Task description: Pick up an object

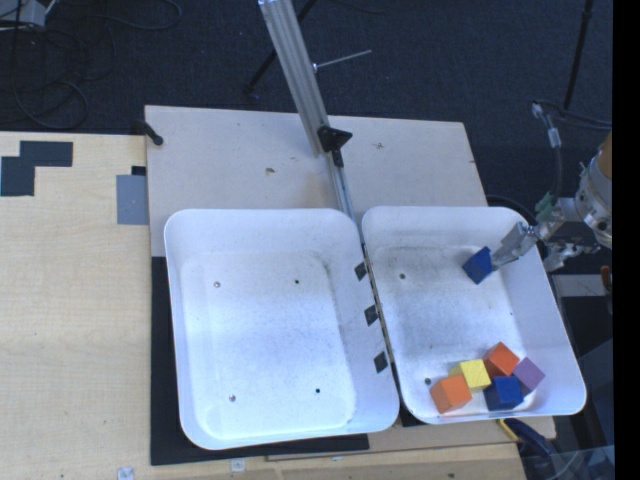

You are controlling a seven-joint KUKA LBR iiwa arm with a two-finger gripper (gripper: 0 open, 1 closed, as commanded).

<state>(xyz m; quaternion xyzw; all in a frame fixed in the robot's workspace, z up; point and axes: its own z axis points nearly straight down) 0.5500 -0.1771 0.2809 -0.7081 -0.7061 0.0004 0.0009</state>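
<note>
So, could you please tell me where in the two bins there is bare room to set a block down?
The left bin has a bare floor from wall to wall. The right bin is bare across its middle, between the blue block at the pincer and the block cluster. That near right corner is crowded.

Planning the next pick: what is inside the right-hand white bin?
The right-hand shallow white bin holds a blue cube at the tool, plus a near-corner cluster: orange, yellow, red-orange, purple and blue blocks. Anything beneath them is hidden.
</note>
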